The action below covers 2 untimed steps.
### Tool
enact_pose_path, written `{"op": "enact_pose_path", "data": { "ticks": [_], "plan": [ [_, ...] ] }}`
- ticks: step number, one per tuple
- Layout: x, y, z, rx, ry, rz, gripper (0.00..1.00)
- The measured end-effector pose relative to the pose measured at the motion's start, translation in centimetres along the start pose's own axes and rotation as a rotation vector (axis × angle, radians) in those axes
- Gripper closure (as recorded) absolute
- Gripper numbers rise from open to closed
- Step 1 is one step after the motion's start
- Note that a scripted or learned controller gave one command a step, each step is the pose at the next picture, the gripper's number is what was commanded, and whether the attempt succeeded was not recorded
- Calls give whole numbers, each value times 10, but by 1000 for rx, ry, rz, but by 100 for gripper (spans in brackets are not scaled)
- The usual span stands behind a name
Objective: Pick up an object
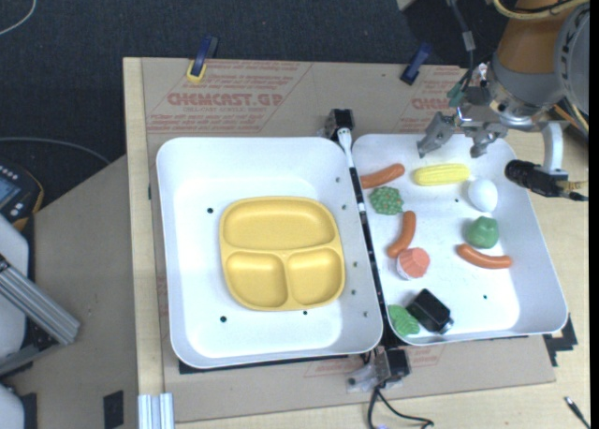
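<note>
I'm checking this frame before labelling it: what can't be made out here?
- Green item at the right bin's near edge: partly covered by the black block, so its shape is unclear.
- Arm: cut off by the camera view's top right edge.
- Claw: open above the corn; its fingertips are small and blurred.

Two white bins (187, 258), one yellow tray (281, 251), three sausages (382, 175), one corn cob (441, 173), one egg (483, 195), one broccoli (386, 200), one green pepper (483, 231) at three o'clock, one black block (430, 310).
</note>
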<state>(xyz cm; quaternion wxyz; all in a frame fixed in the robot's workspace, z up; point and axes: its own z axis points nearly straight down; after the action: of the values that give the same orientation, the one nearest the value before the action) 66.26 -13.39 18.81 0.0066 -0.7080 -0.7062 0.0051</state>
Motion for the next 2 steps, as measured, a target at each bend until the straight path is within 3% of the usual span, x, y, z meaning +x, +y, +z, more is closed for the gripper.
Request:
{"op": "enact_pose_path", "data": {
  "ticks": [1, 2],
  "plan": [
    [0, 3, -10, -16, -2, -3, 0],
    [5, -4, 36, -12, -1, -3, 0]
  ]
}}
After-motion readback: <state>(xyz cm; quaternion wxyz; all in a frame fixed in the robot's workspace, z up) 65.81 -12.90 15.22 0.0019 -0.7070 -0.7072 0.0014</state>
